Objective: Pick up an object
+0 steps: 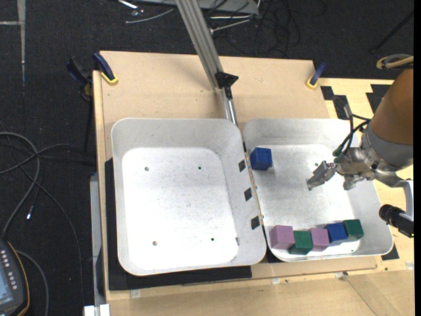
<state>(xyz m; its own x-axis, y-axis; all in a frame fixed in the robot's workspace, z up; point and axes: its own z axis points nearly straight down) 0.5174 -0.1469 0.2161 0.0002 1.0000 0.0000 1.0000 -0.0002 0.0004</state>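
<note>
Bench of pale wood on dark carpet, bearing two shallow white plastic bins side by side.

Left white bin (131,137): bare speckled floor. Right white bin (289,129): one dark blue cube (261,158) standing alone near the far left corner, close to the shared wall; along the near wall, a row of five small blocks touching or nearly so, from left to right a pale purple block (282,236), a dark green block (302,241), a second purple block (320,237), a blue block (337,232) and a green block (353,228). Grey arm with orange band (395,120) reaching in from the right; its two-finger gripper (318,176) hangs over the bin's middle, right of the dark blue cube and well apart from it, far of the row. Nothing visible between the fingers; whether they are spread or closed cannot be told at this size. Slanted metal pole (200,35) rising from the bench's far edge.
</note>
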